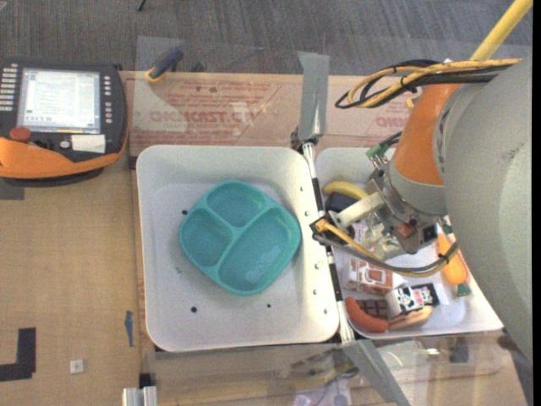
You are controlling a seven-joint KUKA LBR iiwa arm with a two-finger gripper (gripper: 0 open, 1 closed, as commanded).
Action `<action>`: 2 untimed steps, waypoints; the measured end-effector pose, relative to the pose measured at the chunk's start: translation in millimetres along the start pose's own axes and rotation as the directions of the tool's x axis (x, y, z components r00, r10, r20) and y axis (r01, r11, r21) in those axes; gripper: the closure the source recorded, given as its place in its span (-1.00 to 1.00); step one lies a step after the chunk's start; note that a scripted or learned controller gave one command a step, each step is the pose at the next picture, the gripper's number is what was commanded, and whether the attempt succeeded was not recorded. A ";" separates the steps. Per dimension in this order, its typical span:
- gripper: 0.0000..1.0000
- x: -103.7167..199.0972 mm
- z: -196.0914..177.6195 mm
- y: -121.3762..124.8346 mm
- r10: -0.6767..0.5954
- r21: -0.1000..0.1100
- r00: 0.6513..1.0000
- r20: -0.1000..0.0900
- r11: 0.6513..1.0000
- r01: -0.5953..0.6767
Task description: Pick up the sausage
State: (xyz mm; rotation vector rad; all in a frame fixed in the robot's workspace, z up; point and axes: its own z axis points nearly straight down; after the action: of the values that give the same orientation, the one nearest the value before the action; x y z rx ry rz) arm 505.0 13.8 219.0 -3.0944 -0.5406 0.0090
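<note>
Down low in the right bin, gripper, tucked beneath the orange-banded wrist and a loop of black and yellow cables; whether open or shut, cannot tell. Nothing visibly held. Just left of it, a yellow banana near the bin's upper left corner. Just below it, a small white and orange box, print too small to read. Further toward the bin's near edge, the sausage, reddish brown, lying lengthwise along the bottom left corner, apart from the gripper. Just to the right of the sausage, a small packet with a black and white pattern, wording not legible. At the bin's right side, an orange piece, partly hidden by the arm.

Across the divider, in the left bin, a teal divided plate with three compartments. Beyond both bins, flat cardboard with faint reddish lettering, too washed out to read. Far left on the bench, an orange and grey control tablet with a lit screen, text too small to make out.
</note>
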 end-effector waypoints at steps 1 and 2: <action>1.00 -10.4 -13.2 -45.8 0.142 0.001 0.990 0.000 0.990 -0.142; 1.00 2.2 1.5 15.0 0.139 0.000 0.990 0.000 0.990 -0.139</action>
State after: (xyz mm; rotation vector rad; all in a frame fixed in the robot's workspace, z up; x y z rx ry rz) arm 512.2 0.4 217.4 -3.1251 -0.3238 0.0084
